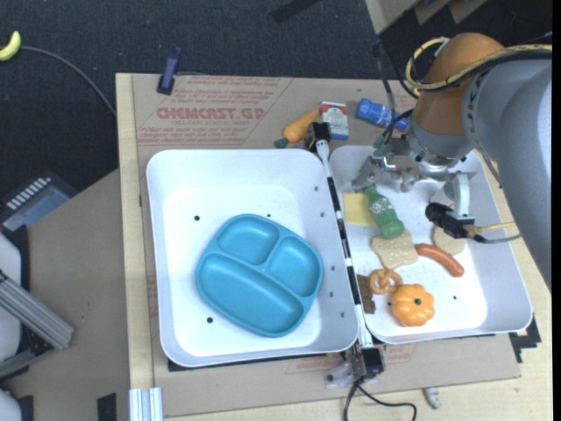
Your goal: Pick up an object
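My gripper [392, 170] hangs over the far end of the right bin [500, 301], below the grey wrist and orange band. Just in front of it lies a green bottle [384, 216], partly on a yellow cheese slice [353, 207]. Nearer the front of that bin are a pale cracker [396, 251], a red-brown sausage [439, 259], a small pretzel [382, 281] and an orange pumpkin [412, 304]. I see nothing lifted off the bin floor.
The left bin [175, 191] holds a blue divided plate [259, 273]. Beyond the bins on the board lie a carrot [301, 127], a small carton [334, 119], a blue can [375, 112] and a blue marker [168, 71].
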Available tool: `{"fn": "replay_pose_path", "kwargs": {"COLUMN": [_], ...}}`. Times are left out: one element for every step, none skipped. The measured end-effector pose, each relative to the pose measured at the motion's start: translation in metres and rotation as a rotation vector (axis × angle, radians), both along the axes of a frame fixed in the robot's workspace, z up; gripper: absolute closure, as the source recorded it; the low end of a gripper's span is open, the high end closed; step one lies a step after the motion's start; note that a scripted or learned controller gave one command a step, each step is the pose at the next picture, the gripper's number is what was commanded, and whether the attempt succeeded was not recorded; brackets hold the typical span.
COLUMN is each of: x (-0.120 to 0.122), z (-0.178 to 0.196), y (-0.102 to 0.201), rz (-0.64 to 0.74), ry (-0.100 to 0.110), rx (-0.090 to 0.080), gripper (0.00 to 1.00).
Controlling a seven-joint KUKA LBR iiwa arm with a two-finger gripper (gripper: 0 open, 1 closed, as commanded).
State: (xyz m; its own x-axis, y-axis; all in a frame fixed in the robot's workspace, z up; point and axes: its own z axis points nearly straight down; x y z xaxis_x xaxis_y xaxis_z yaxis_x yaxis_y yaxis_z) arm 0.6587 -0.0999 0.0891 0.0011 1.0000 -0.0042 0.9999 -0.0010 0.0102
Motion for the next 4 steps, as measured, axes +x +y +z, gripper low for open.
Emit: {"fn": "replay_pose_path", "kwargs": {"x": [0.008, -0.029, 0.008, 0.009], "z": [-0.004, -0.004, -0.004, 0.007], "y": [0.005, -0.056, -0.033, -0.033], "rz": [0.002, 0.000, 0.002, 0.003], "ry": [0.008, 0.011, 0.008, 0.005], "rx": [0.004, 0.004, 0.004, 0.003], "gripper": [0.00, 0.00, 0.00, 1.00]}}
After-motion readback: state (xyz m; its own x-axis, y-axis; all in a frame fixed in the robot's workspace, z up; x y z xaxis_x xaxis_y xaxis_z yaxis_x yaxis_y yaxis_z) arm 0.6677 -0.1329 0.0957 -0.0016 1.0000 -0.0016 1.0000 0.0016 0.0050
